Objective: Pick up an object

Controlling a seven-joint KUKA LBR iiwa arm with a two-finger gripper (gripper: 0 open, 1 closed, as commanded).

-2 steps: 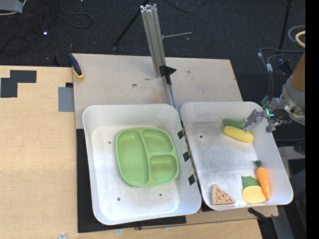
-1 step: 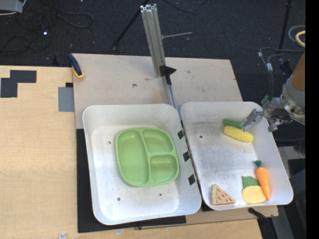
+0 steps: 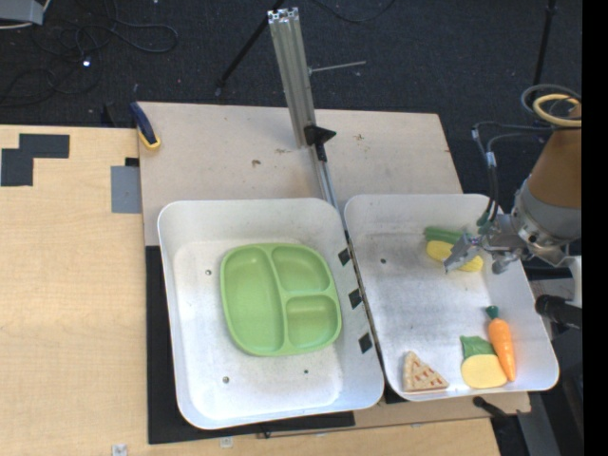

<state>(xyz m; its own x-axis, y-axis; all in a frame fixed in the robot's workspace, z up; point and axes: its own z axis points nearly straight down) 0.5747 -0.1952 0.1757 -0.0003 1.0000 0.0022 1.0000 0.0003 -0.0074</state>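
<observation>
Scene: two shallow white bins side by side on the bench; left bin (image 3: 190, 255), right bin (image 3: 399, 293).
Left bin contents: one green divided plate (image 3: 280, 297), lying flat near the bin's centre.
Right bin contents, far edge: a yellow toy corn cob with green husk (image 3: 442, 245), close to the far right corner.
Right bin contents, near right corner: a toy carrot (image 3: 503, 347), a yellow-and-green toy piece (image 3: 482, 366) just beside it, and a toy sandwich wedge (image 3: 423, 373) towards the near edge.
Arm: enters over the right edge of the right bin; orange band visible above the wrist.
Gripper (image 3: 472, 255): low over the far right part of the right bin, directly at the corn cob's right end.
Gripper state: cannot tell; the tips merge with the yellow of the cob and the blur hides their spacing.
Hold: not confirmed; nothing is clearly seen between the tips.
Target (judged): the corn cob, being the item in touch with, or just beside, the gripper.
Key relation: the cob extends from the gripper towards the bin's left edge; its long axis runs roughly left to right, parallel to the far edge.
Next move (judged): close across the cob's short axis, then lift straight up.
Risk (judged): a grasp at the cob's end may let it pivot or slip out.
Other items: well apart from the gripper; no interference expected.
</observation>
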